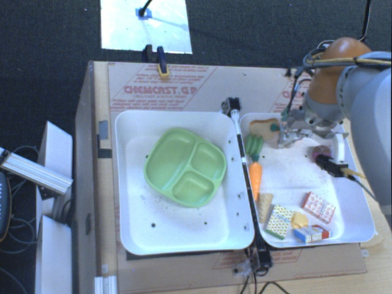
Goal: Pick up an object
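Note:
My gripper (286, 136) hangs low over the back of the right bin (355, 195), just right of a tan toast-shaped piece (263, 127). A green leafy piece (253, 146) and an orange carrot (255, 176) lie along the bin's left wall. Near the front lie a beige cone (264, 206), a green-checked box (279, 220), a yellow block (299, 220), a red and blue box (311, 233) and a red patterned box (318, 207). Nothing shows in the gripper's hold.
The left bin (138, 225) holds a light green divided plate (185, 166). A black divider rail (244, 170) runs between the two bins. The grey arm with its orange band (334, 72) comes in from the upper right.

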You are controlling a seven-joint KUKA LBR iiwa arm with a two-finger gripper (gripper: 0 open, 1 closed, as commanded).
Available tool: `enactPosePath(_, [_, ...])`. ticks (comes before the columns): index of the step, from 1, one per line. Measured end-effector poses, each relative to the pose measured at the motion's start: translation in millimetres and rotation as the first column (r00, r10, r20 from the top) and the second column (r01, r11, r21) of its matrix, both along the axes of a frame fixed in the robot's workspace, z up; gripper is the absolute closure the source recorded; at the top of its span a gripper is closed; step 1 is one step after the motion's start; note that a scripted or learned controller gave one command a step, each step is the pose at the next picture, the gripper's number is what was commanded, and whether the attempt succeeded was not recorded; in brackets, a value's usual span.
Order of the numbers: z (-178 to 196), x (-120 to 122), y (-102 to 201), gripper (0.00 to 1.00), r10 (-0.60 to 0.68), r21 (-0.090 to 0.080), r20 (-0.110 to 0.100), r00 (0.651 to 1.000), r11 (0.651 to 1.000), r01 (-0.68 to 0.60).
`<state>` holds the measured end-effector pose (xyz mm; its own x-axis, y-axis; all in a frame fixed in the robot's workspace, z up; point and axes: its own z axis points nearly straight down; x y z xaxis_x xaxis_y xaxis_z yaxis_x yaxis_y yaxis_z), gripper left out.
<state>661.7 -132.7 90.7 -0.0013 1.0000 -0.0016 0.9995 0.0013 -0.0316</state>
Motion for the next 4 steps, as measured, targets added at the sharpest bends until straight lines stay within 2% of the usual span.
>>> enactPosePath(1, [0.0,0.1,0.4,0.0,0.0,0.001,0.0,1.0,1.0,0.0])
enactPosePath(2, [10.3,-0.4,0.2,1.0,0.003,0.001,-0.004,1.0,1.0,-0.003])
enactPosePath(3, [10.1,-0.4,0.4,0.0,0.004,0.001,-0.004,1.0,1.0,-0.004])
enactPosePath(4, [-5.4,7.1,13.7,0.0,0.004,0.0,0.032,0.999,1.0,-0.004])
